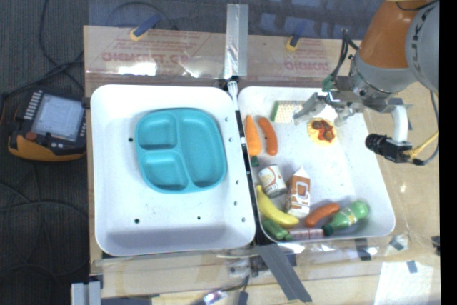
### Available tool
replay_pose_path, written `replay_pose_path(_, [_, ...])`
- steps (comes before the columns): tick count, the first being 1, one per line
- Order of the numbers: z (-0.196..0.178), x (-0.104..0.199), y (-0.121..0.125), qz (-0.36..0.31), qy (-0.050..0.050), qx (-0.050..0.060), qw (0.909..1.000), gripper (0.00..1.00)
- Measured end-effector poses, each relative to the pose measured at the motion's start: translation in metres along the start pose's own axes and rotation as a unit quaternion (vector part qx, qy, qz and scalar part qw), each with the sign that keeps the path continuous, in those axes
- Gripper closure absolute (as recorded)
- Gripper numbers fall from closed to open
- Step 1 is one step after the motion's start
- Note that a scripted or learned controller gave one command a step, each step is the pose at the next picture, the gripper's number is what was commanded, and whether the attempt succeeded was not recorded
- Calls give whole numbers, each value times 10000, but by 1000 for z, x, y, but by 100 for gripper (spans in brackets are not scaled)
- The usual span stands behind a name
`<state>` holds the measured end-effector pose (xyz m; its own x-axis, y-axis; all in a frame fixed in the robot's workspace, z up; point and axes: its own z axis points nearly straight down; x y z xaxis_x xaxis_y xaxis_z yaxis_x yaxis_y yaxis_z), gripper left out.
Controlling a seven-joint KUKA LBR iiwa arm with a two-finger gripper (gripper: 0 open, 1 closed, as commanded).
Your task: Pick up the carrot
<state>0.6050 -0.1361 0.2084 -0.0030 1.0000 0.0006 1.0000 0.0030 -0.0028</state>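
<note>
Even, fairly bright overhead light washes the white bins [314,221] almost to glare, with soft shadows hugging their inner walls. The clear sheeting [178,57] at twelve o'clock reflects pale streaks. Overall focus is soft and grainy.

A single fixed camera looks down at a slant from above the bench, from its front side. The two shallow white plastic bins [107,175] fill the middle and lower frame, side by side and seen whole, at middling range. Dark carpeted floor [43,18] runs across the top and left. The grey and orange robot arm [400,32] enters at the upper right.
</note>
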Motion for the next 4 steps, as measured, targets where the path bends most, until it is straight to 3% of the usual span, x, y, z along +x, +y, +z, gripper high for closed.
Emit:
replay_pose_path(1, [92,25,-56,454,1,9,9990,0])
replay_pose_path(2, [117,39,-104,1183,-27,-127,9929,0])
replay_pose_path(3, [108,40,-104,1179,-9,-113,9930,100])
replay_pose_path(4, [26,84,-67,934,-10,3,9956,100])
